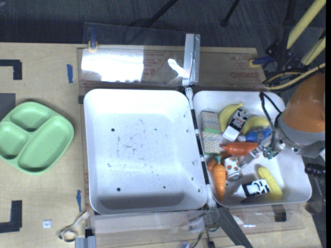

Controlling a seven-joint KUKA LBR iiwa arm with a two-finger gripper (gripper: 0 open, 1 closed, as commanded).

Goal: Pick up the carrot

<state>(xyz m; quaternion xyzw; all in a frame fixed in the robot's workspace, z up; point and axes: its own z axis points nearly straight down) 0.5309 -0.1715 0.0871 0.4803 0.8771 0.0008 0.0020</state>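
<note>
The carrot (219, 180) is orange with a small green top and lies lengthwise near the left wall of the right bin (297, 192), towards its front. My gripper (254, 154) hangs low over the middle of that bin, right of and slightly behind the carrot. It sits just beside an orange-red elongated toy (238, 148). The grey wrist and its orange band (309, 111) come in from the right. The carrot lies free, with nothing gripping it.
The right bin is crowded: two yellow bananas (230, 114), a corn cob (270, 182), a green textured block (209, 133), a small can (232, 168) and black-and-white pieces (257, 188). The left bin (103, 107) is bare white. A green divided plate (33, 137) lies far left.
</note>
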